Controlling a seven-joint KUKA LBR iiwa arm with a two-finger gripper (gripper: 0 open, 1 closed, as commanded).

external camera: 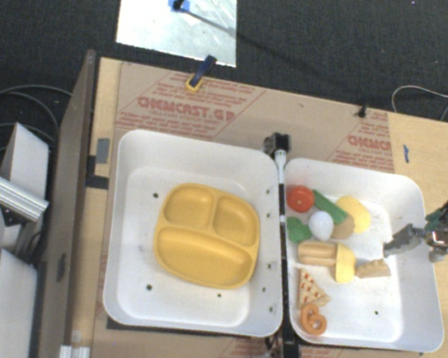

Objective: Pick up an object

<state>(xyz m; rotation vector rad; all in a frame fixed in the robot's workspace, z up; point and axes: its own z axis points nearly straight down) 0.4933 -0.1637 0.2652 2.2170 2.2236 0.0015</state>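
Observation:
The right bin (pixel 417 307) holds several toy foods. A red tomato (pixel 299 198), a green piece (pixel 330 206), a white egg (pixel 320 225) and a yellow lemon (pixel 354 212) cluster at its upper left. Below them lie a tan stick (pixel 316 251), a yellow wedge (pixel 345 264) and a tan chunk (pixel 373 269). A pizza slice (pixel 311 287) and a pretzel (pixel 313 320) lie near the front. My gripper (pixel 402 240) reaches in from the right, over the bin's right half, just above and right of the tan chunk. Nothing is visibly held.
The left bin (pixel 137 203) carries a yellow divided plate (pixel 207 236). A ridge (pixel 281 233) separates the two bins. Cardboard lies under the bins; cables run at the far left and upper right.

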